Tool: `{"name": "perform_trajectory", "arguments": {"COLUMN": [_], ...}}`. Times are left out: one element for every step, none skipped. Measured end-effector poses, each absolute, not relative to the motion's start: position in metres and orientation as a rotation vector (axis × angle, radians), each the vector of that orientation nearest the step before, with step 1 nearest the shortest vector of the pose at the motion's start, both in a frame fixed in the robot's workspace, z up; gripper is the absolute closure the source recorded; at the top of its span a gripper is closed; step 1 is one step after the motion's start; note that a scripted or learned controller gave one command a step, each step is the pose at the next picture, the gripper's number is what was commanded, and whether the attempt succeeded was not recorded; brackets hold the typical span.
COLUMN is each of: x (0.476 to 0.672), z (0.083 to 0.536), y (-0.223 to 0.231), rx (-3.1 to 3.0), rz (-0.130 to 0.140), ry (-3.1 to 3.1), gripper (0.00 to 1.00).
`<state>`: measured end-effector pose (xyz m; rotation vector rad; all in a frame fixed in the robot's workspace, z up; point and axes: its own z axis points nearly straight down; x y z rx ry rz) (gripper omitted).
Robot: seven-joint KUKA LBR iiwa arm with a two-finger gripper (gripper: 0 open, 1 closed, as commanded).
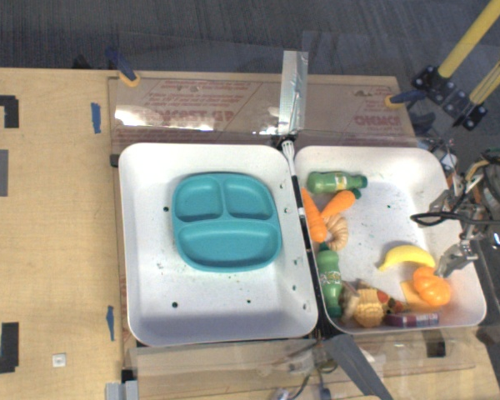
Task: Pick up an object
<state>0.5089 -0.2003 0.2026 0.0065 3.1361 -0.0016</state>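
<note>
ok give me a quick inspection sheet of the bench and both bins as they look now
surface: two white bins, left bin, right bin
job's things: banana, orange fruit, carrots, green bottle, more toy food along the right bin's near and left walls
clutter: teal divided plate in the left bin
grippers: gripper at the right bin's right edge, by the banana, holding nothing seen
cables: black cables beside the gripper
surroundings: cardboard sheet left, yellow poles top right
</note>
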Motion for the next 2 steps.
{"name": "perform_trajectory", "arguments": {"x": [0.5,0.49], "z": [0.098,0.09], "y": [-0.201,-0.189], "rx": [-0.21,-0.164], "rz": [-0.005,-0.009], "ry": [3.123,3.124], "gripper": [0.0,0.0]}}
